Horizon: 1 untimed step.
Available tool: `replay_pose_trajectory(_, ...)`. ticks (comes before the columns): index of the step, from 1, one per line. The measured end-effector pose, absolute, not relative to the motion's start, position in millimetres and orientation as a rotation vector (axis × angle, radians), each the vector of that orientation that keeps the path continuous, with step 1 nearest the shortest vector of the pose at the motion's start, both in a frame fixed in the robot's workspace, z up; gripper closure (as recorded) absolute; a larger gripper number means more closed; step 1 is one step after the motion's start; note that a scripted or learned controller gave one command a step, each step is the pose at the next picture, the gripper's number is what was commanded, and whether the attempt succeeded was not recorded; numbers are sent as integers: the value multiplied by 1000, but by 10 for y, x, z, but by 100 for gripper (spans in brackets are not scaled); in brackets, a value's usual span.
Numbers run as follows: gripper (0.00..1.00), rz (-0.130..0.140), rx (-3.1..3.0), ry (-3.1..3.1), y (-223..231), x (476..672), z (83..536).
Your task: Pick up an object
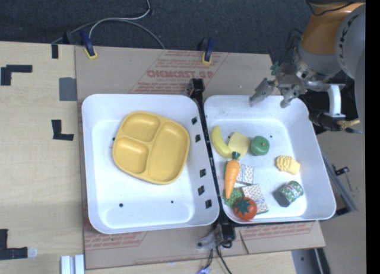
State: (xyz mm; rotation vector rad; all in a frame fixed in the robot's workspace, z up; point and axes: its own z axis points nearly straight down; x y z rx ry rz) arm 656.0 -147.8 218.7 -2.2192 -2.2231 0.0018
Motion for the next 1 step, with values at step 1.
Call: replay_pose_trajectory(1,0,5,-2217,-2219,-1208,6254,956)
